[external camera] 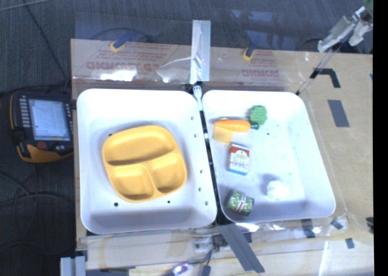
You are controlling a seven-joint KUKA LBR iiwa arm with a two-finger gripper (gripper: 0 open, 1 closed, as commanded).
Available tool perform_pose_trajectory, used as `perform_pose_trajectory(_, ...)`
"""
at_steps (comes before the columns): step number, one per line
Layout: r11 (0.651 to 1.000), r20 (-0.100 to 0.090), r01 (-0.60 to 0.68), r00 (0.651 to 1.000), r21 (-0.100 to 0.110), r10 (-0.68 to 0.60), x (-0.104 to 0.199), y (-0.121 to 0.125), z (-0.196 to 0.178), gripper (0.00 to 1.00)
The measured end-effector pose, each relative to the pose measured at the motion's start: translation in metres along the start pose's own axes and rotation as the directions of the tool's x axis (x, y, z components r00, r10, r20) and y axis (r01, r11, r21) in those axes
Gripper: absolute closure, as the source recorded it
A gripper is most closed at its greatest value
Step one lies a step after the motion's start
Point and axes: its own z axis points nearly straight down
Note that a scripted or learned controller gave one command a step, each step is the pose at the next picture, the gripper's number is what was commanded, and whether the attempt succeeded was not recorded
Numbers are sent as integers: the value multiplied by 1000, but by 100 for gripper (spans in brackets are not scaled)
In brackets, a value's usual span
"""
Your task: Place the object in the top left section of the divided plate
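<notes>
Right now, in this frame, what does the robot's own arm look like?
At the top right edge, the arm appears as a slim, pale grey-white piece with a small greenish patch at its outer end. It is too small and blurred to make out markings or cables.

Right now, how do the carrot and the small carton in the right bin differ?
The carrot is orange with a green top and lies sideways near the bin divider; the carton is a red and white box lying just below it. The carrot is rounded and tapered, the carton flat-sided. Both rest in the right bin, outside the yellow divided plate.
</notes>
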Motion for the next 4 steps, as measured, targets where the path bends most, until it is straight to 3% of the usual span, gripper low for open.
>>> perform_pose_trajectory(4, 1000, 0, 0, 1000, 0, 0, 0, 0, 0, 0)
